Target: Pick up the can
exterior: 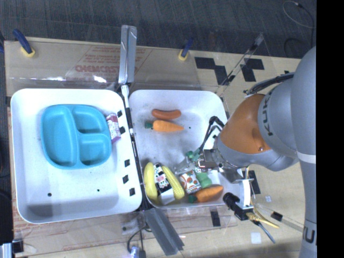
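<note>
Because the can (189, 183), taken here to be the small red-and-white labelled item, is wedged into a tight cluster at the near end of the right bin (141, 144), a clean grasp is judged to be at risk. It is pressed against an ear of corn (173, 180) on one side and an orange carrot (208, 193) on the other, with a black-and-white carton (160, 186) and a banana (148, 183) just beyond the corn. A neighbour could easily be caught instead of the can, or the can could be pushed sideways and tipped against the bin wall if the descent is slightly off. A slip is also to be feared on its rounded, smooth side. Some doubt is left about the identification, since a small dark-red item (113, 127) is lying in the left bin (21, 160) beside the blue tray (75, 135). The arm is reached in from the right, bent low over the bin, with the orange band turned toward the camera and the gripper (200, 163) pointed down just above the cluster. Whether the gripper is open or closed cannot be told, and nothing is seen to be held by it.
</note>
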Robot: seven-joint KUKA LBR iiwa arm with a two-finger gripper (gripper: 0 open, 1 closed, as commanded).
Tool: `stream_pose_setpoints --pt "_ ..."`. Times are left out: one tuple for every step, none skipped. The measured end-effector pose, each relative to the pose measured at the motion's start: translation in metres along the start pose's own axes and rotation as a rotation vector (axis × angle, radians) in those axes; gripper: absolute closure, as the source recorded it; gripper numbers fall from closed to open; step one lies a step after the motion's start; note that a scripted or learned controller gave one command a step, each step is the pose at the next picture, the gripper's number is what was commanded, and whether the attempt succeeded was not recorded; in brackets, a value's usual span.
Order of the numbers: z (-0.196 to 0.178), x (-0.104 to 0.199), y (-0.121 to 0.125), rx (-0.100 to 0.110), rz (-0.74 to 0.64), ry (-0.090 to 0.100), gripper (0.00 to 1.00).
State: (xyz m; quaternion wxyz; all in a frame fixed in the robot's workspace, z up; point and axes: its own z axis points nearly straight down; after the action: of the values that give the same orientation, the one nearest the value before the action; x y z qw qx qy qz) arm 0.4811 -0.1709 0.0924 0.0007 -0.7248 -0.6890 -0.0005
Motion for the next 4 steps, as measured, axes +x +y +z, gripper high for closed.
stream_pose_setpoints --pt "-0.002 -0.032 0.000 -0.007 -0.013 -0.002 0.00" --pt "0.000 0.047 -0.005 -0.002 0.269 0.000 0.00" --pt "-0.011 0.045 -0.004 -0.005 0.268 -0.003 1.00" --pt "-0.004 0.076 -0.005 -0.013 0.326 -0.004 1.00"
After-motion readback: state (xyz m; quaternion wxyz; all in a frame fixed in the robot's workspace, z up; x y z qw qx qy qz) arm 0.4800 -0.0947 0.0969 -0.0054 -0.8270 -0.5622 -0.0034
